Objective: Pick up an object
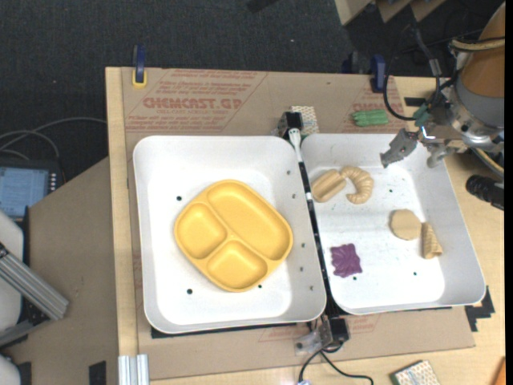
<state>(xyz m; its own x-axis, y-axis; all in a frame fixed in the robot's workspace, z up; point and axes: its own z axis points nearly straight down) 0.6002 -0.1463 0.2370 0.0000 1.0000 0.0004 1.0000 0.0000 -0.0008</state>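
- Cables and a small clamp (325, 334) are sitting at the near edge of the worktop (240, 95), clear of any reach into the bins.
- Nearest in the left bin (152, 215), a yellow divided plate (232, 235) is lying flat, well apart from the arm and not in its way.
- In the right bin (449, 263), the candidates are lying loose: a purple piece (345, 260) nearest, then a tan lump (405, 224) just beside a small cone-like piece (432, 241), and farther back a bread roll (327, 186) close to a curved croissant-like piece (360, 184).
- At the far right corner of that bin, the pincer (413, 145) is hanging above the rim with its prongs looking spread and nothing between them.
- Judging from this, the approach step is in hand; no object is being lifted yet.
- The next move is calling for a choice of target, travel over it and a descent with the prongs straddling it; the roll and croissant piece are lying closest to the pincer, but their closeness to each other and to the dividing wall is risking a nudge.
- Beyond the bins, a green object (370, 119) is resting on the worktop, out of play.
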